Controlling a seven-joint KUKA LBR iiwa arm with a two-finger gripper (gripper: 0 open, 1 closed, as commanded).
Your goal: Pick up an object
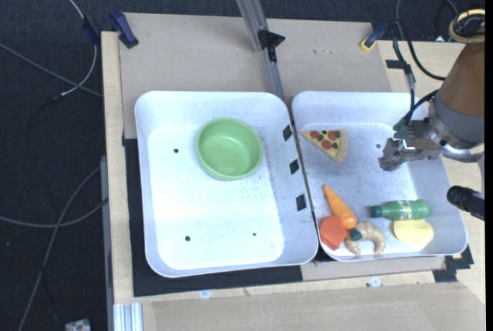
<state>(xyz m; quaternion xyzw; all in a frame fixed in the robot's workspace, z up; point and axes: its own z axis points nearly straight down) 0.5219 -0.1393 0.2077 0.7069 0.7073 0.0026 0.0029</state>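
Two shallow white bins are seen side by side on the bench, and the right bin (362,102) is taken here as the landmark. The gripper (391,158) is held low over the middle of that bin's floor, towards its right wall, at the end of the grey arm (462,102) reaching in from the right. Whether anything is clamped by the tool, or how it is set, cannot be told from this view. A pizza slice (327,143) is found near the bin's upper left, well apart from the gripper. A carrot (339,205) is laid along the bin's left side, with a red piece (333,232) touching its lower end in the near left corner. Just beside these, along the near wall, a tan curled object (368,237) is seen. A green bottle (400,209) lies on its side near the bin's lower right, with a yellow object (413,232) just below it. To the left of the right bin, a green bowl (229,148) is set upright in the left bin (208,245).
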